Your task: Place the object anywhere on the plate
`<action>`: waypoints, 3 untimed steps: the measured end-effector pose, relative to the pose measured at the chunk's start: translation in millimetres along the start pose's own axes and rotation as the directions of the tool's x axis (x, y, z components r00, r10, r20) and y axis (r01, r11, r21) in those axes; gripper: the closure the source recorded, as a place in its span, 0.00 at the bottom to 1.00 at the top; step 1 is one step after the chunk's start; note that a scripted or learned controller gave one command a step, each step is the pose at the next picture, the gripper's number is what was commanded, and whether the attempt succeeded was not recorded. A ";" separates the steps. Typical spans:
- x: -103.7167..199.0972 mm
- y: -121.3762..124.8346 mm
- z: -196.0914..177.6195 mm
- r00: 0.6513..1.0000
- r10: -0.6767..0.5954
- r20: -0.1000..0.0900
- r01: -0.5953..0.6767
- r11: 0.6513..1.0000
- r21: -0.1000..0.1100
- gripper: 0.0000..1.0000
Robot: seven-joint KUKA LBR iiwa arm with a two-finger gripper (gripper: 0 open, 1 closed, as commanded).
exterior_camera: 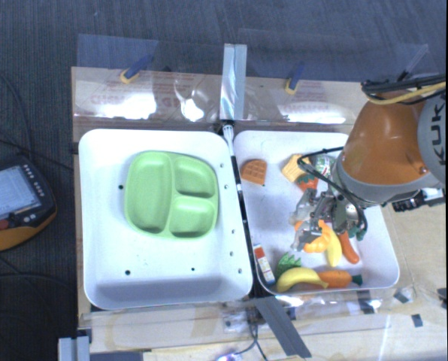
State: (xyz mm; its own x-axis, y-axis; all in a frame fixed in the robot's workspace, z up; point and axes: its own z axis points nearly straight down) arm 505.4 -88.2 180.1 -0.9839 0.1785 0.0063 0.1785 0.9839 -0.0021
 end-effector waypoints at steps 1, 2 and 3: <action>-26.2 60.8 0.1 0.999 -0.042 0.001 0.042 0.999 -0.002 1.00; -8.3 149.8 -46.3 0.986 -0.169 0.005 0.169 0.986 -0.002 1.00; -8.2 148.1 -45.1 0.986 -0.166 0.003 0.166 0.986 -0.001 0.00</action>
